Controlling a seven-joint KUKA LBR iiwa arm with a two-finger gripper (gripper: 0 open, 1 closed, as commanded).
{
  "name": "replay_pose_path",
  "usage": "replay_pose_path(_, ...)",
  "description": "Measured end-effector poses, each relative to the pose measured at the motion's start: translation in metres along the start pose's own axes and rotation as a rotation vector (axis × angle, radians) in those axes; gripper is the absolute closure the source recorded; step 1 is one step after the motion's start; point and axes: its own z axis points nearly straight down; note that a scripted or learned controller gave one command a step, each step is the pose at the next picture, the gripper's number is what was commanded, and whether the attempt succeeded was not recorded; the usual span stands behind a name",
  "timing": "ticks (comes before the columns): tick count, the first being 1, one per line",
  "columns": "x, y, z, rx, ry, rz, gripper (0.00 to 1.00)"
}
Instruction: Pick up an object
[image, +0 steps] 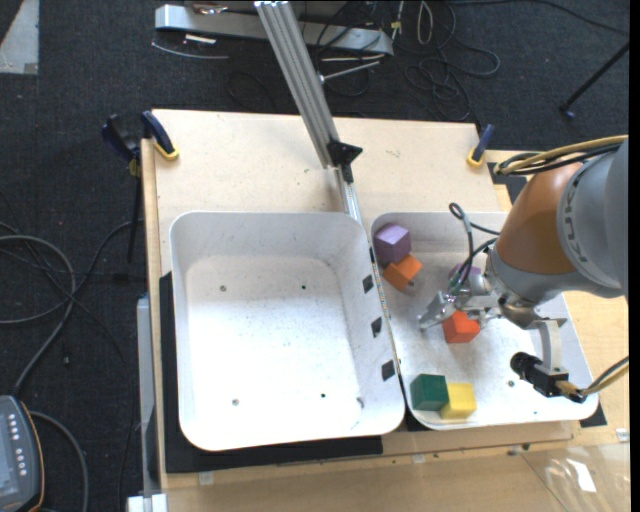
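Pincer (452, 312) low in right bin (575, 345), metal fingertips right at red block (461, 327); whether open or clamped on it, cannot tell. Likely mid-grab, arm (560, 235) leaning in from right. Orange block (404, 270) and purple block (391, 241) near divider; green block (429, 391), yellow block (460, 400) touching at front rim. Left bin (190, 240) alongside on tabletop (250, 160).
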Motion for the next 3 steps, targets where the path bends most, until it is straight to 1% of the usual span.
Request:
replay_pose_path(1,0.036,0.002,-0.105,-0.011,-0.001,-0.002,0.0)
replay_pose_path(2,0.018,-0.026,-0.027,-0.027,-0.009,-0.001,0.0)
replay_pose_path(3,0.008,-0.026,-0.013,-0.008,-0.003,0.001,0.0)
